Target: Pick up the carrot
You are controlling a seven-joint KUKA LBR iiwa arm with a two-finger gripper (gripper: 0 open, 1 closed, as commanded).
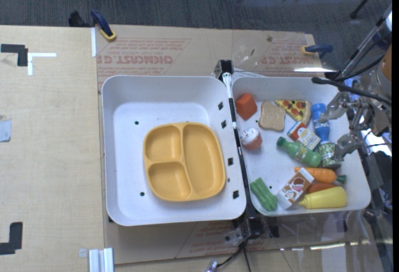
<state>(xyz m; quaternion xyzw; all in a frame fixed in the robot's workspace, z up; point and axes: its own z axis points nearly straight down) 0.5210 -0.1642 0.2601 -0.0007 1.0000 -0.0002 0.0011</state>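
The carrot (321, 174) lies near the front right corner of the right bin (269, 87), touching the yellow mustard bottle (323, 198) in front of it and the small juice carton (296, 187) at its left. Just behind it rests a green bottle (298, 151). The gripper (345, 127) hovers over the bin's right edge (a little behind the carrot), its two fingers spread apart with nothing between them. The left bin (118, 146) holds a yellow divided plate (184, 161).
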